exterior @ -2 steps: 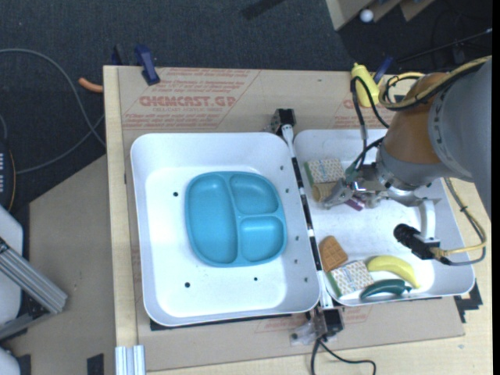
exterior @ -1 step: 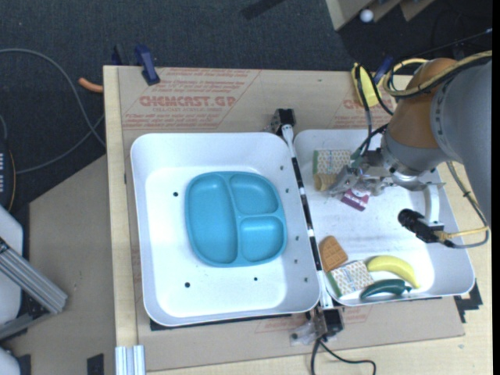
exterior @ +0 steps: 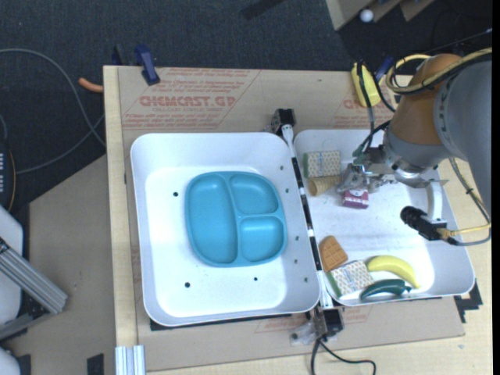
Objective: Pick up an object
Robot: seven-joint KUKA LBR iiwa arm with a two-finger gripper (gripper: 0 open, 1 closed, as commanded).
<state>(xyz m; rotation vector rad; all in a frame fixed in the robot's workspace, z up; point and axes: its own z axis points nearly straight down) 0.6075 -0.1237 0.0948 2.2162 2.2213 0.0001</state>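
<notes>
Several items crowd the right bin (exterior: 449, 276); jaws (exterior: 355, 184) above a pink object (exterior: 355, 200), grip unclear.

Grey arm (exterior: 469, 108) cut off by the right edge. Metal gripper (exterior: 358, 180) too small and blurred to read. Small pink-and-white object (exterior: 355, 199) partly covered beneath it; contact unclear. Dark green object (exterior: 383, 291) overlapping the yellow banana (exterior: 393, 267).

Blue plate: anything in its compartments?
Empty. All three compartments of the blue plate show bare blue; it lies flat in the left bin.
</notes>
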